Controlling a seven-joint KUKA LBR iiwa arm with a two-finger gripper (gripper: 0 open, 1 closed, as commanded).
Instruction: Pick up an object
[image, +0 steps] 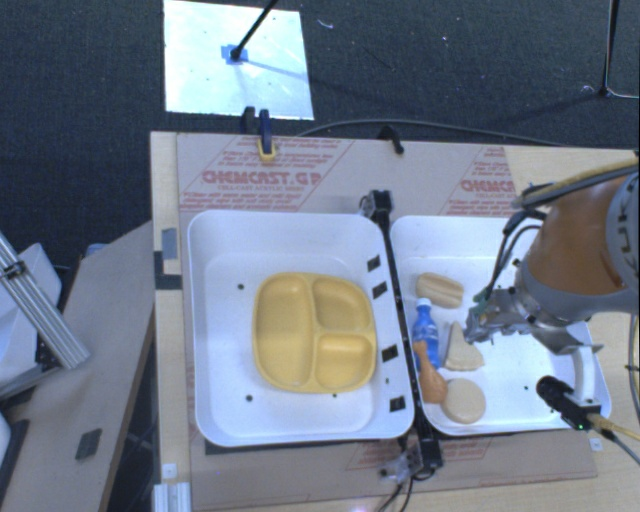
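In the right bin (520, 235) lie a tan bread roll (441, 290), a blue water bottle (425, 327), an orange carrot (431, 378), a pale sandwich wedge (461, 350) and a round beige bun (464, 400). My gripper (480, 325) hangs low over the bin, just right of the sandwich wedge and below the bread roll. Nothing shows between its tips.
The left bin (215, 260) holds a yellow divided plate (315, 331). A black hinge strip (395, 330) runs between the two bins. The right bin's floor to the right of the food is bare white.
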